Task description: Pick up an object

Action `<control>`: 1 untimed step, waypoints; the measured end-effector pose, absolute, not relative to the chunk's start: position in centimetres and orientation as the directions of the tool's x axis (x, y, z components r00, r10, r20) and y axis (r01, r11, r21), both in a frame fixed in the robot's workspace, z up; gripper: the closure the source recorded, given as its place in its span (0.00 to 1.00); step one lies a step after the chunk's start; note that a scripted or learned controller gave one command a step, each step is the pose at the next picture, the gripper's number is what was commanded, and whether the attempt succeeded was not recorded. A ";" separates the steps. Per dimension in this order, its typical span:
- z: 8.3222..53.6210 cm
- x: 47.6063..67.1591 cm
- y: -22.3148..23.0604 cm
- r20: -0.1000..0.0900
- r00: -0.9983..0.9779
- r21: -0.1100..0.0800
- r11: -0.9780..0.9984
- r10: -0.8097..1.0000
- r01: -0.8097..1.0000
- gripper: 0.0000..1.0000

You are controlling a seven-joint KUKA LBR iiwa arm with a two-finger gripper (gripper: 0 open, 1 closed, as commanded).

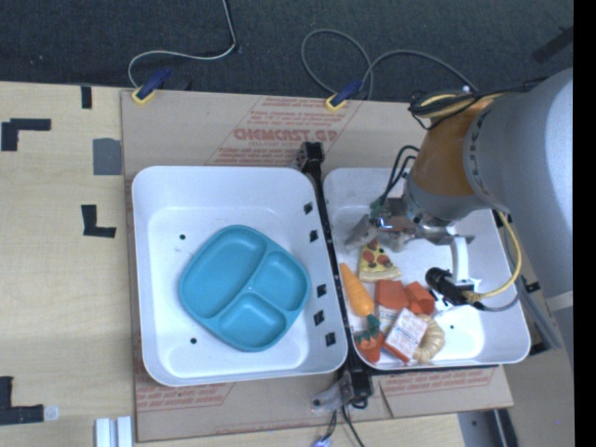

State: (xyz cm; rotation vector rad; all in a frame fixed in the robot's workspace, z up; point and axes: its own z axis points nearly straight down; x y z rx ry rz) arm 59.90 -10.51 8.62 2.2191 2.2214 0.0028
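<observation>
wooden bench (56, 277) with cardboard under two white bins, blue divided plate (245, 288) in the left one, gripper (384, 223) low in the right bin (507, 338) just above the pizza slice toy (378, 263), grip can't be made out.

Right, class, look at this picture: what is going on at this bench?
A grey robot arm with an orange band reaches from the right into the right bin. Its gripper hangs low just above a pizza slice toy, in a pile with a carrot and other toy foods. Nothing looks lifted yet. The left bin holds a blue divided plate.
</observation>
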 end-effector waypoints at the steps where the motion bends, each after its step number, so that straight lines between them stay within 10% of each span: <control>1: 8.6 57.7 -9.9 -0.003 0.000 0.006 0.000 1.000 1.000 0.00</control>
